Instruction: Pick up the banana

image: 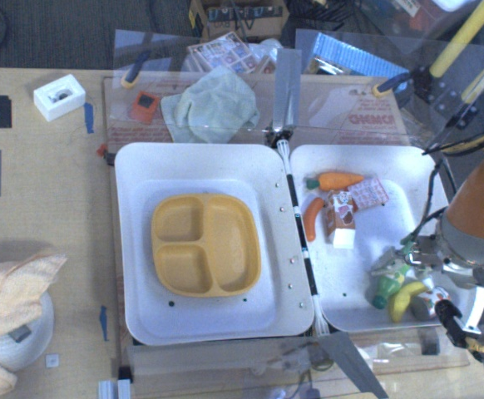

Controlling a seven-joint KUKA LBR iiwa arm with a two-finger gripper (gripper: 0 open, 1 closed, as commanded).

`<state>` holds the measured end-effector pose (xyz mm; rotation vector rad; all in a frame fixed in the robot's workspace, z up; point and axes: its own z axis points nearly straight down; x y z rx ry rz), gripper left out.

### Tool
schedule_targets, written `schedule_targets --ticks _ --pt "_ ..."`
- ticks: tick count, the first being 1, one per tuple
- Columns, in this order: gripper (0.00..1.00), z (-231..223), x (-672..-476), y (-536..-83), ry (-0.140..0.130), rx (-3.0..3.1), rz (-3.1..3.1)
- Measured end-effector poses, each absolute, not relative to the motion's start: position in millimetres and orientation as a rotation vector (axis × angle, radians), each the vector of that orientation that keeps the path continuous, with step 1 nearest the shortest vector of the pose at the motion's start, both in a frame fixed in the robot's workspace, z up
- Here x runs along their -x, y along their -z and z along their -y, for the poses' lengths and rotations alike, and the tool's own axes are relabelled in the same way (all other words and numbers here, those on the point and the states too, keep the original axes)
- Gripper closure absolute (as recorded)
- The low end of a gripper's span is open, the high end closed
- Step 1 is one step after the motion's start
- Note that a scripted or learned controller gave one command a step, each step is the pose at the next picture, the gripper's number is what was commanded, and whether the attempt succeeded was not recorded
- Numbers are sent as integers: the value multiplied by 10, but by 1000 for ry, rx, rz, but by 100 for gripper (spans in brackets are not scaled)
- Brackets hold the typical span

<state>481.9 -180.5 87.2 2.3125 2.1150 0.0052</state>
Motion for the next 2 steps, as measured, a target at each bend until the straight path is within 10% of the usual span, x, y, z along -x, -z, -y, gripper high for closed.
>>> schedule_targets --ticks 2 --pt "0 1805 -4819 -872 -5 -2312 -2115"
